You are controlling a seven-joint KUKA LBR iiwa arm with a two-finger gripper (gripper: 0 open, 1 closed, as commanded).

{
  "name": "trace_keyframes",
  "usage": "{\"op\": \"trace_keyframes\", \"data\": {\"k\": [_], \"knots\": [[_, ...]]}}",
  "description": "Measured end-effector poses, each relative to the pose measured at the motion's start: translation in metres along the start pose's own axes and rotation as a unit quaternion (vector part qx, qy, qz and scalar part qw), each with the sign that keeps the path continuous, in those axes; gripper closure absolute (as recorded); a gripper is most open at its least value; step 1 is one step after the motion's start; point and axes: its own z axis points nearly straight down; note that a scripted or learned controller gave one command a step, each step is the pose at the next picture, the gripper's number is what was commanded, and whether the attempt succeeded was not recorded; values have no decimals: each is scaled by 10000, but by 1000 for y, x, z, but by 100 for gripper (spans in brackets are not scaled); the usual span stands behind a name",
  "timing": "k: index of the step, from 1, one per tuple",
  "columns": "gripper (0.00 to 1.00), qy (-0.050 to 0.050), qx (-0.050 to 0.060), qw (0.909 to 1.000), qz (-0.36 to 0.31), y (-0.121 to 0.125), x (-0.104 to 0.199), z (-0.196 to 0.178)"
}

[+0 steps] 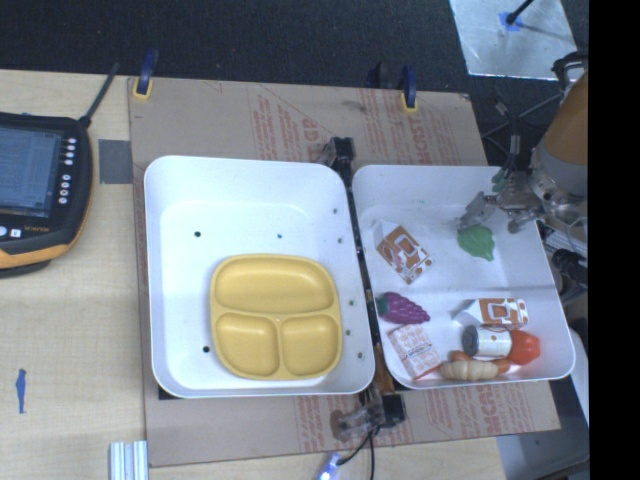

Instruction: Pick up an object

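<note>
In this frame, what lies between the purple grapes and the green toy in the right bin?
In the camera view, a small white and orange carton lies between the purple grapes and the green toy, on the right bin floor.

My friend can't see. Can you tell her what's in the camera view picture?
A robot gripper hovers right above a green toy in the right white bin, which also holds purple grapes and small cartons. The left bin holds a yellow divided tray.

Yellow divided tray [276, 316] in left bin [170, 183]; orange-edged pendant [40, 193] at bench's left edge; blue clamps [145, 73] on cardboard.
</note>
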Motion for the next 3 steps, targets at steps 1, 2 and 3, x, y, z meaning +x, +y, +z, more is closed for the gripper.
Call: {"op": "trace_keyframes", "data": {"k": [1, 2, 3], "knots": [[0, 8, 6, 10000, 5, 5, 2, 39], [100, 6, 12, 10000, -10, 5, 1, 28], [100, 11, -5, 10000, 9, -40, 65, -55]]}}
